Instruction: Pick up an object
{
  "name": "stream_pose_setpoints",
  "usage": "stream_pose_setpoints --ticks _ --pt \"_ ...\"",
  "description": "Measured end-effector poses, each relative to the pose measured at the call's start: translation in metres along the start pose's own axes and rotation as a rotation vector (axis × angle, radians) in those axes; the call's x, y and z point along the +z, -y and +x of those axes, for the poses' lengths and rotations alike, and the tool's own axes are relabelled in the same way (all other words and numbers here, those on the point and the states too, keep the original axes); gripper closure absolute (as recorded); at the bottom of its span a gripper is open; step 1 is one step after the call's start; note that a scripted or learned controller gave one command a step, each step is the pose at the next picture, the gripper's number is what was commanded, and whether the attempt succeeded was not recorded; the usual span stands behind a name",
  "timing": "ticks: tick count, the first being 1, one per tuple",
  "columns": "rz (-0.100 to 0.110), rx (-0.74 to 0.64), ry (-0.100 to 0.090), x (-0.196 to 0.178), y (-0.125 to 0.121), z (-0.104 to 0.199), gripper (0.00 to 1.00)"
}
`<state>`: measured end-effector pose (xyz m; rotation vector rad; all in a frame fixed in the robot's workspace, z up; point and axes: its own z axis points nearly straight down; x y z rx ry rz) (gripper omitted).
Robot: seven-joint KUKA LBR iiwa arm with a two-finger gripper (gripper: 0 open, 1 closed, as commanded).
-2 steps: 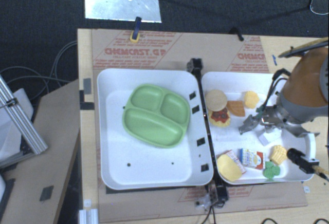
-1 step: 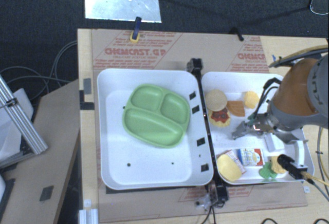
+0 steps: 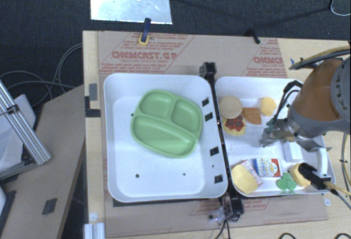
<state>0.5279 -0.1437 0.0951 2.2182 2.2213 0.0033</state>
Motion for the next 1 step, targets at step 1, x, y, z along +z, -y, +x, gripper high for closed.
stream_pose_setpoints --ticks 1 --pt "-0.004 -0.002 0.002 -0.0637 -0.0049 -0.0023 1.00"
